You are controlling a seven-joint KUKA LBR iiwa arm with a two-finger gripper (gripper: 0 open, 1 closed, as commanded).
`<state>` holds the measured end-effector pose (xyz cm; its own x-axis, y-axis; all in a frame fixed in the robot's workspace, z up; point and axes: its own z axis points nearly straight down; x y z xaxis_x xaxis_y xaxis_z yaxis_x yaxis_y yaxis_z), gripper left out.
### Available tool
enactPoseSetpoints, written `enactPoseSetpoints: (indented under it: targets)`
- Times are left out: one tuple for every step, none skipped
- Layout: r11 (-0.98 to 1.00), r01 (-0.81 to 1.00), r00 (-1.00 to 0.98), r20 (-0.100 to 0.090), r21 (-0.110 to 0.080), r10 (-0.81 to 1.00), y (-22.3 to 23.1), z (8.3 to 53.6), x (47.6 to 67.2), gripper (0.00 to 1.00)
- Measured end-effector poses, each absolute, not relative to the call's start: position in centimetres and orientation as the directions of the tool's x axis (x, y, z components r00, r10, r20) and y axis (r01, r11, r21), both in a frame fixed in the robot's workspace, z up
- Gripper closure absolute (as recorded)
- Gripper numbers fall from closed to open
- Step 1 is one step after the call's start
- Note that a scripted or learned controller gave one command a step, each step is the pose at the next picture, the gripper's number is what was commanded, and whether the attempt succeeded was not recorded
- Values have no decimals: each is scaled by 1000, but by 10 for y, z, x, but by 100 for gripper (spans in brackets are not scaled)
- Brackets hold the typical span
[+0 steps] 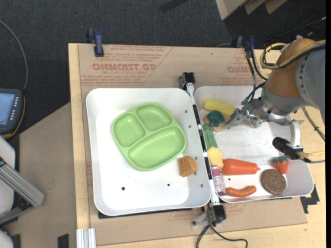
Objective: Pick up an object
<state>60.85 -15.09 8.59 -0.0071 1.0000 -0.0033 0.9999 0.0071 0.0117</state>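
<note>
My gripper (243, 115) hangs low over the upper part of the right bin (258, 146), below the grey arm with the orange band (289, 68). Just left of it lie a teal toy (214, 119) and a yellow corn-like piece (219, 106), both apart from it. Lower in the same bin are an orange carrot (239, 166), a red sausage (240, 191), a brown round disc (272, 181) and a small red strawberry-like toy (281, 164). A green cucumber (208, 136) and a yellow piece (214, 156) lie along the bin's left wall.
The left bin (103, 180) holds a green divided plate (149, 136) and an orange-brown chunk (187, 165) near its right wall. A small purple bottle (217, 180) lies by the divider. A black cable part (283, 146) hangs beside the arm's wrist.
</note>
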Motion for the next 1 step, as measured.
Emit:
enactPoseSetpoints:
  targets:
    - [-5, 1000, 5, -2, -1, 1000, -214, 91, 580, 0]
